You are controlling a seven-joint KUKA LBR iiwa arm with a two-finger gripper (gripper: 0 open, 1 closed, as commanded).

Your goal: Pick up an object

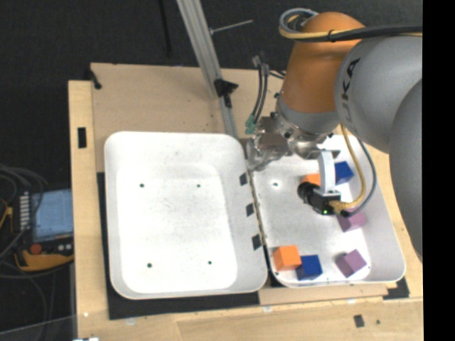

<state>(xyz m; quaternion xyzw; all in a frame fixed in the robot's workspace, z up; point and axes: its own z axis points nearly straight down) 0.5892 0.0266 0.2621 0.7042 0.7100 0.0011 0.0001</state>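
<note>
The arm (pixel 384 84) is seen closest to the lens, reaching in over the right bin (pixel 281 204). The gripper (pixel 260 150) is placed at that bin's far left corner, beside the rim shared with the left bin (pixel 170 212). Whether it is open or closed cannot be told, and nothing is seen held. No object has yet been picked, so the approach is judged to be in hand. The orange cube (pixel 287 256) is found at the near rim, touching a blue cube (pixel 309 266), well apart from the gripper. A shift toward that rim and a descent over the orange cube would be called for next, with its neighbour kept clear.
</note>
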